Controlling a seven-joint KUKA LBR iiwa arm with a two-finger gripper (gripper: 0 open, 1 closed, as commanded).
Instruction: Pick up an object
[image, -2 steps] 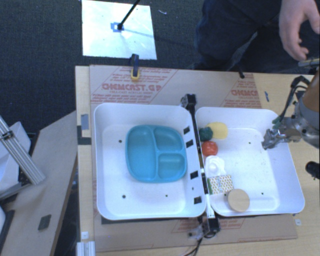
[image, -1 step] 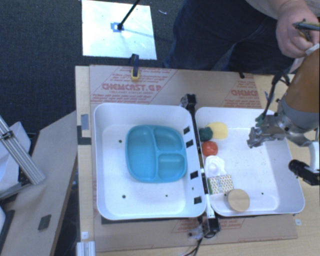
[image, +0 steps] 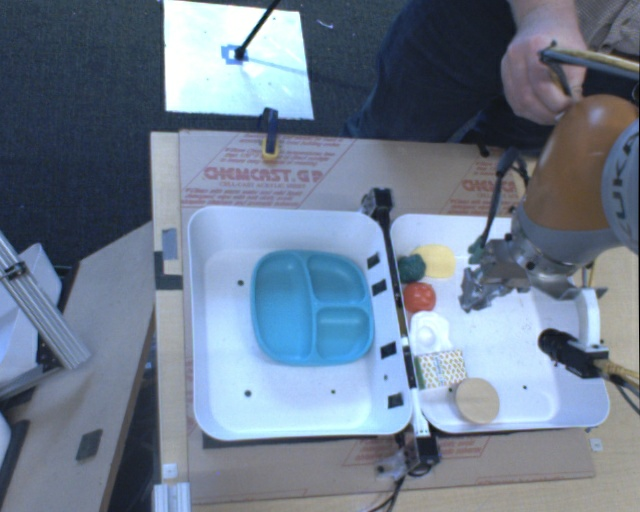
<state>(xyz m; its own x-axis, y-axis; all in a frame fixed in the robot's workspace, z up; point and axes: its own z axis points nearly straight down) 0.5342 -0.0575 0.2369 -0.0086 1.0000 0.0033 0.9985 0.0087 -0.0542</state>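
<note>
tool (image: 478, 296) over right bin (image: 540, 400) | bare floor right of toys (image: 432, 300)

Both bins (image: 230, 400): smooth, semi-gloss white plastic. Divided plate (image: 310, 305): glossy blue plastic. Round disc (image: 476, 400) at 6 o'clock of the right bin: matt, wood-like. Gripper (image: 478, 288): dull grey metal. Bench board (image: 300, 165): printed matt paper facing.
</note>
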